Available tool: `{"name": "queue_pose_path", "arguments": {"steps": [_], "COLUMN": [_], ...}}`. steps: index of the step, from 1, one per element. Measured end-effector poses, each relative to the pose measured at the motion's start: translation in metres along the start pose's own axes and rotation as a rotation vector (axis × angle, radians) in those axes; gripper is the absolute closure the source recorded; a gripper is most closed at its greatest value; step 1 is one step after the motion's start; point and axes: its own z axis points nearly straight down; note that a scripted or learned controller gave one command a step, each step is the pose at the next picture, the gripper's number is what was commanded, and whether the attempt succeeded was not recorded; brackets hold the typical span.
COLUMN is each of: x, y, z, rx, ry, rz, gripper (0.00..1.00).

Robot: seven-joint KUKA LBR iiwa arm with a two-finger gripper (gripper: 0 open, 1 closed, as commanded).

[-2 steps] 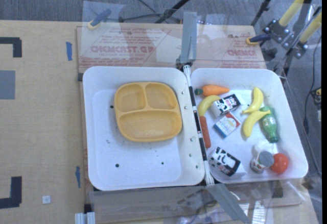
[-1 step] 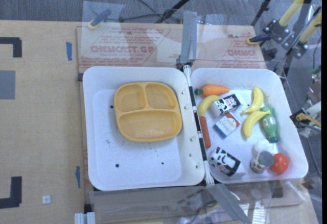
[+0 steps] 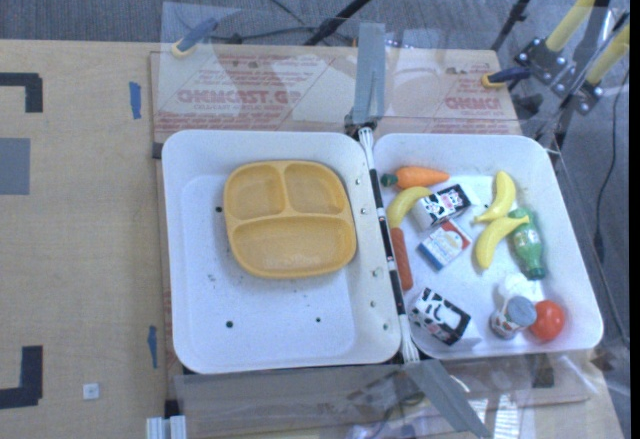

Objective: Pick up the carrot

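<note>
1. My claw: I cannot tell from this view whether it is released or clenched.
2. The carrot (image 3: 424, 176) lies on its side in the right bin (image 3: 572, 227), in the far-left corner, with its length running left to right. Nothing grips it.
3. Just near of the carrot are a small yellow banana (image 3: 404, 203), curving down towards the divider, and a black-and-white carton (image 3: 443, 203) on its right.
4. Nearer still lies a small blue-and-white carton (image 3: 444, 244). To its left a reddish sausage-shaped piece (image 3: 401, 260) lies along the bin's left wall.
5. To the right of the cartons are two more bananas (image 3: 495, 219), one far, one near, with a green bottle (image 3: 528, 250) beside the near one.
6. In the near part of that bin I see a second black-and-white carton (image 3: 441, 316) on the left, and a small can (image 3: 512, 315) touching a red tomato (image 3: 547, 321) on the right.
7. The left bin (image 3: 190, 257) holds a yellow divided plate (image 3: 290, 219), well apart from the carrot.
8. Both bins sit on the desk (image 3: 80, 227).
</note>
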Motion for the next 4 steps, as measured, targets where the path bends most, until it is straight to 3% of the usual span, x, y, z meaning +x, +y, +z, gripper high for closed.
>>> {"name": "queue_pose_path", "arguments": {"steps": [1,2,3,4], "x": [0.017,0.037,0.040,-0.004], "y": [0.039,0.041,0.042,0.033], "z": [-0.004,0.153,0.192,0.176], "rx": [-0.002,0.004,0.006,0.007], "ry": [0.002,0.000,-0.001,-0.001], "rz": [-0.003,0.001,0.002,0.003], "gripper": [1.00,1.00,1.00,1.00]}}
